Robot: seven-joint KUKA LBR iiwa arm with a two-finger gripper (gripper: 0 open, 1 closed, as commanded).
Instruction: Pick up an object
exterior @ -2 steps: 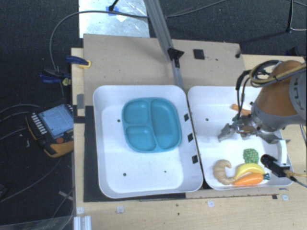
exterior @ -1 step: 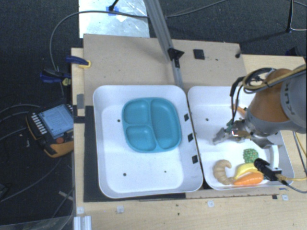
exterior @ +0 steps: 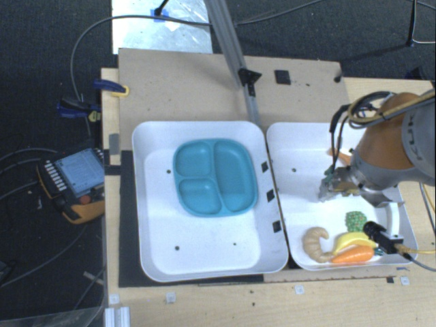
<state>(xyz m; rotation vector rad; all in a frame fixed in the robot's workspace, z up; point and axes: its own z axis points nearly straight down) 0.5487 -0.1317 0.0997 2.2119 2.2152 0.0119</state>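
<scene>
Approach was the step, you could judge: the claw [exterior: 332, 188] hung over the right shallow white bin [exterior: 300, 148], grip unreadable. Toy food, a tan croissant [exterior: 315, 242], yellow banana [exterior: 349, 240] and orange carrot [exterior: 354, 255], lay nearby; next, descend onto one.

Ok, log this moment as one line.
gripper low in right bin | toy food cluster at near edge, apart from it | blue tray in left bin
</scene>
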